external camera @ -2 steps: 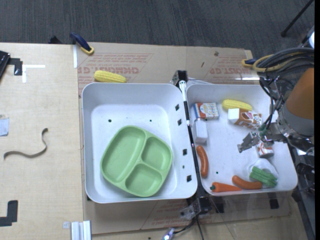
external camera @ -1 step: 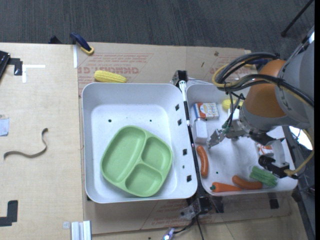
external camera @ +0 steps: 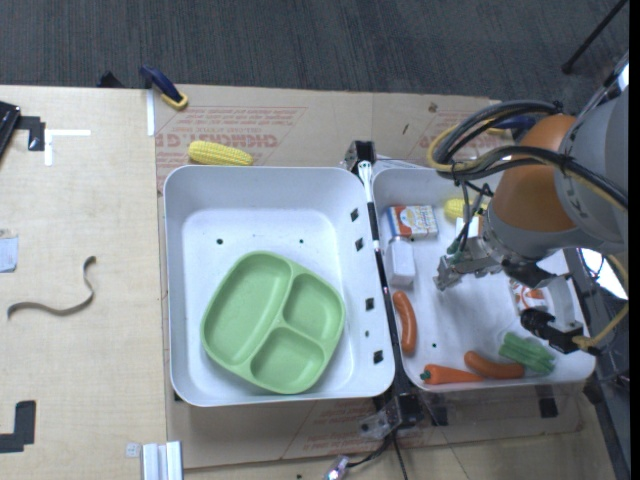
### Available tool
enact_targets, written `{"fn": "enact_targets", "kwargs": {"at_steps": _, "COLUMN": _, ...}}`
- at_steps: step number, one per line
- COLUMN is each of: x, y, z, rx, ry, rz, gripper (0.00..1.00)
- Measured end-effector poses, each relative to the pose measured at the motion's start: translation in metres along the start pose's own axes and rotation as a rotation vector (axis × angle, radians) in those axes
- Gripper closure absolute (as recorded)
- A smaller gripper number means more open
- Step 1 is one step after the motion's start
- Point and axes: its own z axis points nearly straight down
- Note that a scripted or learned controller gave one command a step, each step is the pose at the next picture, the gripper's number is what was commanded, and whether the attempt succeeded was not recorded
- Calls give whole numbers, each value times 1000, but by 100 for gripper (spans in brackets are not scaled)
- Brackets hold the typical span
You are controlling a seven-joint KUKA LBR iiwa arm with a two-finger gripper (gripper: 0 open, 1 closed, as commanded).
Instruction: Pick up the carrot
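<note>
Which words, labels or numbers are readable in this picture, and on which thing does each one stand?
Cardboard sheet behind the left bin: red print, upside down, too blurred to read.
Same cardboard in front of the bins: red print, too small to read.
Small carton in the right bin: coloured label, not readable.

orange carrot (external camera: pixel 452 374), lying flat, right bin's (external camera: pixel 480 313) near edge

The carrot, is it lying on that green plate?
No, the carrot lies in the right bin, while the green plate sits in the left bin.
</note>
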Motion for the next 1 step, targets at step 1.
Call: {"fn": "enact_targets", "kwargs": {"at_steps": 1, "x": -45, "y": -58, "z": -81, "rx": -3, "ry": 1, "rz": -198, "gripper": 100}}
